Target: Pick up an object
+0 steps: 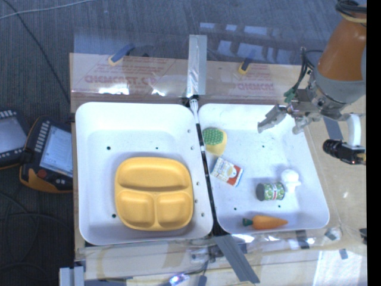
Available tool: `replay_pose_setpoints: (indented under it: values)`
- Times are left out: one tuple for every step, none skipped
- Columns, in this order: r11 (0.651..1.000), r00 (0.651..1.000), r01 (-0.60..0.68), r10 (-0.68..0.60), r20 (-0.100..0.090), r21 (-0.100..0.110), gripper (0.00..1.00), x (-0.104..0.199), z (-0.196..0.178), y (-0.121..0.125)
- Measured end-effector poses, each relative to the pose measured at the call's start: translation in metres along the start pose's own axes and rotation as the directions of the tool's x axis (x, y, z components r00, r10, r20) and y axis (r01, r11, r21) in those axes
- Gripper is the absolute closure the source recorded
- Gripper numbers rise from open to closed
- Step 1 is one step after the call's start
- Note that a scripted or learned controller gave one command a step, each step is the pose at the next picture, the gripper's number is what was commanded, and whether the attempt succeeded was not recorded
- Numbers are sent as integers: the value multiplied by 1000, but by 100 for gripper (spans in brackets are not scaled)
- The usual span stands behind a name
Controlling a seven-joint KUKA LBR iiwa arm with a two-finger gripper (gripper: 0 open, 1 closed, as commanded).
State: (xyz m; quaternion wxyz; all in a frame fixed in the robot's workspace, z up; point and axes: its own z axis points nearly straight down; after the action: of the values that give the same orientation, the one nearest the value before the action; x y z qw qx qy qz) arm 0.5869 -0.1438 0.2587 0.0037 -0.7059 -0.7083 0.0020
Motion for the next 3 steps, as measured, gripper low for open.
replay_pose_setpoints:
  values:
    - [996, 996, 90, -90, 2, 1, 0, 84, 79, 40]
    - [987, 987, 159, -159, 5, 2, 0, 104, 78, 41]
    - [985, 985, 174, -174, 5, -10, 0, 42, 164, 44]
